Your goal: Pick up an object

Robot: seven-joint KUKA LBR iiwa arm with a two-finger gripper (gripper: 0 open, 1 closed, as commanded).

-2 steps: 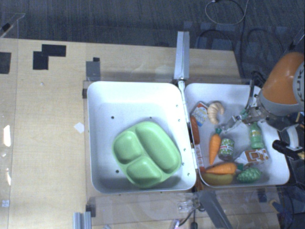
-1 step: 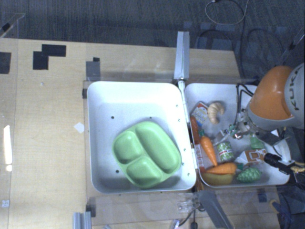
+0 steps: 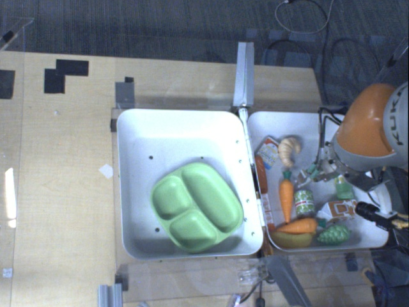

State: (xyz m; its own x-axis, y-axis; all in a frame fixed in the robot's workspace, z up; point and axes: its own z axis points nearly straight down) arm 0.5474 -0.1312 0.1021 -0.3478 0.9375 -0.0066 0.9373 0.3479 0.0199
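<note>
The right bin (image 3: 291, 123) holds several toy foods: a carrot (image 3: 286, 198), a second carrot (image 3: 298, 226) lying crosswise on a yellow piece (image 3: 293, 239), a green-labelled can (image 3: 303, 202), a green bunch of grapes (image 3: 333, 235), a beige garlic bulb (image 3: 289, 147), a small packet (image 3: 269, 152), a thin red stick (image 3: 262, 176) and a small carton (image 3: 342, 208). My gripper (image 3: 319, 171) hangs low over the bin's middle right, just above the can. The arm's orange band (image 3: 367, 130) covers the wrist.
The left bin (image 3: 137, 171) bears a green three-part divided plate (image 3: 197, 205). A metal post (image 3: 243, 75) stands behind the seam between the bins. Cables lie on the floor behind the bench.
</note>
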